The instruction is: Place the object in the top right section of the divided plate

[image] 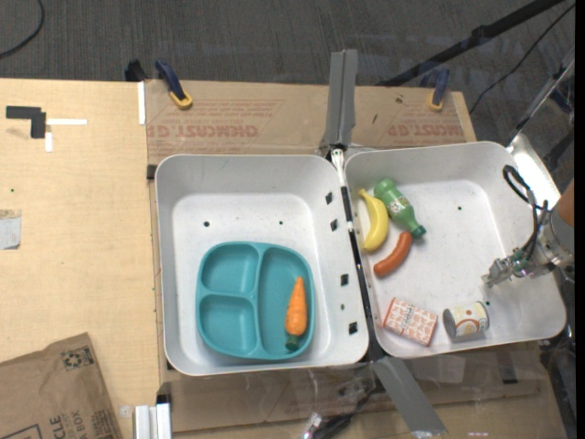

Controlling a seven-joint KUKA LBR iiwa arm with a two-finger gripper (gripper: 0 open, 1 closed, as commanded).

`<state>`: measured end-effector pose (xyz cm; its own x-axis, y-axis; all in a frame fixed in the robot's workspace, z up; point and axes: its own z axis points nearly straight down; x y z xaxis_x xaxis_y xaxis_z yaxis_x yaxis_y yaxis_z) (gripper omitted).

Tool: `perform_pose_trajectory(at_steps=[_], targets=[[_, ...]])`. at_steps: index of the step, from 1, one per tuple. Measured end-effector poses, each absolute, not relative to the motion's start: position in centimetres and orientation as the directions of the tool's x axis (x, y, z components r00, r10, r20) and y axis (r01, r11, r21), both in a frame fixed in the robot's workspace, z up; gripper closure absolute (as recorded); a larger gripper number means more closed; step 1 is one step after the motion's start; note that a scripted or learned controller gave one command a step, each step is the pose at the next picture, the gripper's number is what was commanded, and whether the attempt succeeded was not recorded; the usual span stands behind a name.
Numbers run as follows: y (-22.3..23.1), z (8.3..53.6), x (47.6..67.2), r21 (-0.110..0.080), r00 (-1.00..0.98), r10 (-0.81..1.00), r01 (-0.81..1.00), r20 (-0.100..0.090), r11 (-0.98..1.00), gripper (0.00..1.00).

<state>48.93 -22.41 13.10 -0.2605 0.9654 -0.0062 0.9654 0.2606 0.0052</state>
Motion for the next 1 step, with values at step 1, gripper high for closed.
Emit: perform_pose_trajectory(at_steps=[1], targets=[[-22.15, 12.98, 53.17, 0.007, -0.079, 0.997, 0.997, -0.003, 0.079, 1.0]])
